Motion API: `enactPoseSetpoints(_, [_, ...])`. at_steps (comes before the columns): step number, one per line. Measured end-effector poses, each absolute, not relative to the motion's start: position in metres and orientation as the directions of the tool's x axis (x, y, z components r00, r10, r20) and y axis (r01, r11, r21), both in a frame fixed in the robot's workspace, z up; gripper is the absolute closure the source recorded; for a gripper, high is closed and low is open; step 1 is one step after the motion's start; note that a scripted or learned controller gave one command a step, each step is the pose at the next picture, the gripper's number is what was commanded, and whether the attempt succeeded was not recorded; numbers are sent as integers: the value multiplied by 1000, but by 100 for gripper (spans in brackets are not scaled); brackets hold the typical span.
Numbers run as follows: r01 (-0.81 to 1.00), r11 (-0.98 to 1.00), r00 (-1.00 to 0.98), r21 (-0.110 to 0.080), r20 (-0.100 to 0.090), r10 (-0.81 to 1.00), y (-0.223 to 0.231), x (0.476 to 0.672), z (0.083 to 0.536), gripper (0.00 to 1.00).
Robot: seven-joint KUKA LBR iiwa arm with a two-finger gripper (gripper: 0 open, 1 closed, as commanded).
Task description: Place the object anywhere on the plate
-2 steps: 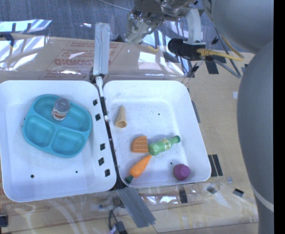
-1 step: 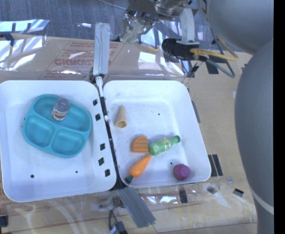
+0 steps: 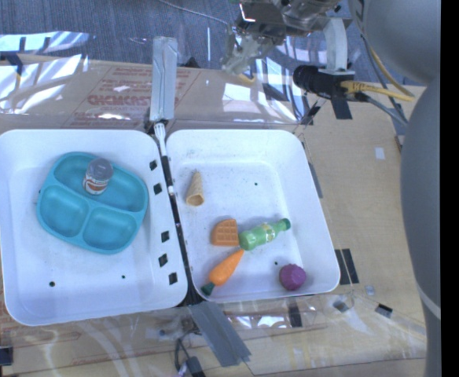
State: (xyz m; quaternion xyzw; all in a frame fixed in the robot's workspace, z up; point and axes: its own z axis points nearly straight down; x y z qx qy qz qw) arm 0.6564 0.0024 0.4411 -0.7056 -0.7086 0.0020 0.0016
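Above the far edge of the table (image 3: pixel 355 171), the arm (image 3: pixel 402 22) is hanging clear of both bins, and its gripper (image 3: pixel 241 45) is sitting high behind the right bin (image 3: pixel 253 151), too tangled with cables and glare for me to tell how it is set; nothing is showing under it. On the left, the left bin (image 3: pixel 25 281) is carrying the blue plate (image 3: pixel 92 226), and a small jar (image 3: pixel 97 176) is already standing upright in the plate's far compartment, touching nothing else. I am reading that as the placing being done, or very nearly, with the arm drawn off. Over in the right bin a green bottle (image 3: pixel 264 233) is lying beside a waffle (image 3: pixel 225 232), with a carrot (image 3: pixel 225 268) just below, a cone (image 3: pixel 195 187) further back and a purple ball (image 3: pixel 292 276) near the front corner, all well apart from the plate, should another be wanted
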Motion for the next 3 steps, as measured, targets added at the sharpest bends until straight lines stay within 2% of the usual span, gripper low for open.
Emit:
enactPoseSetpoints(2, [1000,7,-7,-1,1,1000,45,657,442,0])
enactPoseSetpoints(3, [1000,8,-8,-1,0,1000,46,656,442,0])
